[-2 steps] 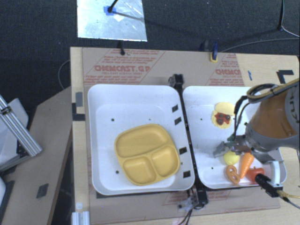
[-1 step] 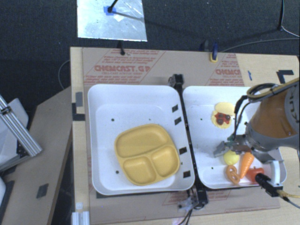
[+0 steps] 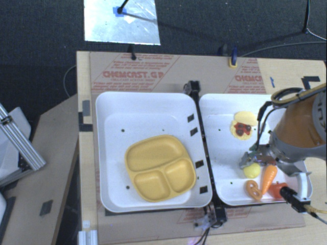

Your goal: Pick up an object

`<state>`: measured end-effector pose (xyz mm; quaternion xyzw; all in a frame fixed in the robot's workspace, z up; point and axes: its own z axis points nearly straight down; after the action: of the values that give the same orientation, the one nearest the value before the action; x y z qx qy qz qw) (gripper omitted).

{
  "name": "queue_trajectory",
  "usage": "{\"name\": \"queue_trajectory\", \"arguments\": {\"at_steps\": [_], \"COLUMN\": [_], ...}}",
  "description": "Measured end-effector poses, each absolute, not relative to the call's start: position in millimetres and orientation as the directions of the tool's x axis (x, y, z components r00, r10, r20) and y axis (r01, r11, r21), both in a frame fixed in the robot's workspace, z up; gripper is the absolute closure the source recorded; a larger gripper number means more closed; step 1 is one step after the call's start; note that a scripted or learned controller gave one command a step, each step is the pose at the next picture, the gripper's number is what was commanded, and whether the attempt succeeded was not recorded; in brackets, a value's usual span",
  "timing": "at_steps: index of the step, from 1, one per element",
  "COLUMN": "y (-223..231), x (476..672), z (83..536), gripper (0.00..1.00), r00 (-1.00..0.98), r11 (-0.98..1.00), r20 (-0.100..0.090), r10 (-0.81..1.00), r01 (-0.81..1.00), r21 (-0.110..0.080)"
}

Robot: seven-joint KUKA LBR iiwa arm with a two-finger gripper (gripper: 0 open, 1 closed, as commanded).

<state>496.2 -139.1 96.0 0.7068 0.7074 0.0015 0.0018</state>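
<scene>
— Since hard to tell whether gripper (image 3: 250, 161) is spread or pinched: hovering over right bin (image 3: 219, 137), just above yellow lemon (image 3: 251, 171), beside carrot (image 3: 267, 179)

— Probably light, stiff, slick; best pinched across the lemon's middle

The scene is lit evenly and brightly from above. Both white bins (image 3: 153, 106) are nearly washed out, and glare is thrown off the shiny sheet (image 3: 121, 15) lying far beyond the fingers. Only faint, soft shadows are cast. Detail is softened throughout by slight blur and grain.
</scene>
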Motion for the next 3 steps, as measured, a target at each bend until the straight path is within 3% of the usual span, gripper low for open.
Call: {"name": "queue_trajectory", "arguments": {"at_steps": [3], "y": [-143], "x": [496.3], "z": [264], "gripper": [1.0], "r00": [-0.005], "r11": [0.005], "r20": [-0.002], "r10": [1.0], "r01": [1.0], "r21": [0.006]}}
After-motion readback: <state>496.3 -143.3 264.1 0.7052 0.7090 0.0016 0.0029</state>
